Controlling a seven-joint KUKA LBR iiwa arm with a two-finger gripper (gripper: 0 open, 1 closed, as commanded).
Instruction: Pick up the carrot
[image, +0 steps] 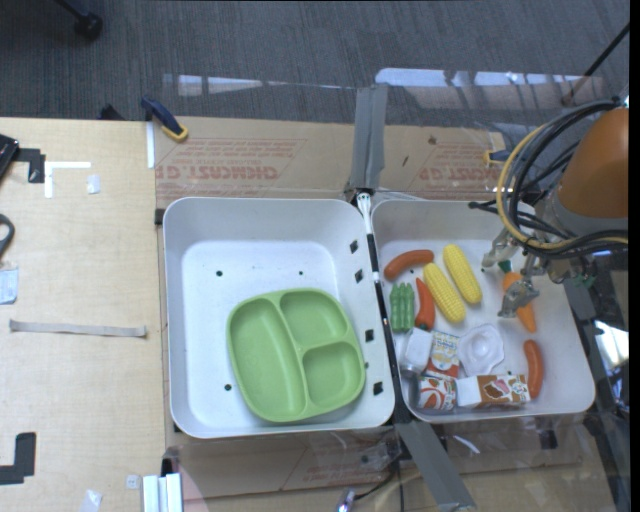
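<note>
The carrot (521, 305) is small and orange, with a bit of green at its upper end. It lies tilted in the right bin (575, 330), close to that bin's right wall. My gripper (512, 274) hangs directly over the carrot's upper end, below the orange-banded wrist (598, 165) that comes in from the right. Grey gripper parts overlap the carrot's top, and I cannot make out whether they touch it. The carrot's pointed tip shows below the gripper.
The right bin also holds two corn cobs (452, 280), a red sausage (408, 262), green beans (402, 306), a red chili (425, 303), another sausage (534, 367) and several packets (470, 385). The left bin (190, 300) holds a green divided plate (296, 352). Cables (530, 160) loop above the wrist.
</note>
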